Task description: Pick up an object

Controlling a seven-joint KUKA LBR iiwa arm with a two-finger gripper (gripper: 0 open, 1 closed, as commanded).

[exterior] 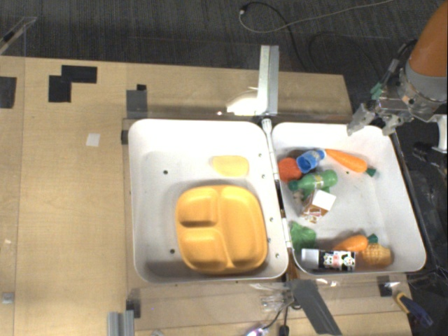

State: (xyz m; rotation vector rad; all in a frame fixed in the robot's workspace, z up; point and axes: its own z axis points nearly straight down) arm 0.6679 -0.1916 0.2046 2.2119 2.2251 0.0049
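The right bin [402,208] holds several small toys. A long orange carrot [346,161] lies near its back. Beside the carrot sit a blue cup [308,161], a red-orange piece [288,169] and a green bottle [316,181]. A white and brown packet [319,205] lies mid-bin. Along the front are a green piece [302,234], a black and white bottle [332,259], a small carrot [355,242] and a brown textured toy [376,255]. My gripper [371,123] hangs above the bin's back right corner, open, with nothing between its fingers.
The left bin [150,187] carries a yellow divided plate [220,226] and a flat pale yellow piece [229,165]. A metal divider post [269,82] rises between the bins at the back. A cable [294,19] runs across the dark floor beyond the bench.
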